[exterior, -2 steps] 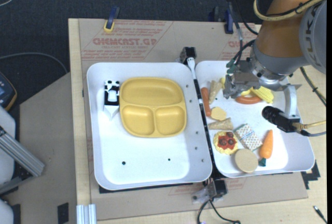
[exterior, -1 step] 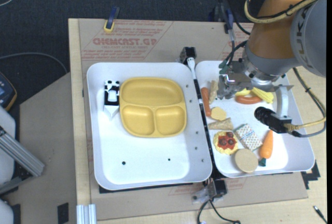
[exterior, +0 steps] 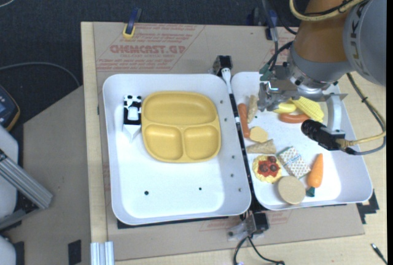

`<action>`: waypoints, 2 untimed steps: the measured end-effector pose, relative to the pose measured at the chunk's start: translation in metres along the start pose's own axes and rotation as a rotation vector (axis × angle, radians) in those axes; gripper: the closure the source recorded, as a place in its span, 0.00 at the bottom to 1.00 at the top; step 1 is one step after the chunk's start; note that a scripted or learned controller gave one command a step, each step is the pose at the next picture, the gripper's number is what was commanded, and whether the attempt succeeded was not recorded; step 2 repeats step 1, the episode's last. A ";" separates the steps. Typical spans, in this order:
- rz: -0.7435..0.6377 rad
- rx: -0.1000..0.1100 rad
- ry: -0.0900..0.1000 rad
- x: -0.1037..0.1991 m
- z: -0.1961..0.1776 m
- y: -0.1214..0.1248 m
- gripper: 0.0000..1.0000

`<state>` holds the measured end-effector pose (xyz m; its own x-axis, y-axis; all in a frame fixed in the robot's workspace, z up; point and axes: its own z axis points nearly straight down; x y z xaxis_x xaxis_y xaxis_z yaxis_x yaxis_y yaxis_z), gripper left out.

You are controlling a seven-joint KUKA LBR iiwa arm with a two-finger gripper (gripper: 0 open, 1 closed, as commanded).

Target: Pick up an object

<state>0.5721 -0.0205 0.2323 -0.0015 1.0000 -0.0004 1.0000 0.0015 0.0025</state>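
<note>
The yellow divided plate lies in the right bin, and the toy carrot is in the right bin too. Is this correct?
Not quite. The camera view shows the yellow divided plate in the left bin, beside a small black-and-white object. The toy carrot is indeed in the right bin.

The right bin [exterior: 359,187] holds a scatter of toy food: a carrot [exterior: 315,172] standing on its slant near the right wall, a round tan cookie [exterior: 291,190] at the front edge, and just beside it a small pizza [exterior: 267,168] with red topping. A wrapped candy with a checked wrapper [exterior: 295,161] lies between pizza and carrot, with a cracker [exterior: 261,147] and a pale chip [exterior: 258,134] behind them. A hot dog sausage [exterior: 244,121] lies along the left wall, and a yellow corn cob [exterior: 309,108] and a hot dog bun [exterior: 290,111] rest at the back.
</note>
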 end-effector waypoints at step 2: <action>0.000 0.002 0.001 0.006 -0.003 -0.003 1.00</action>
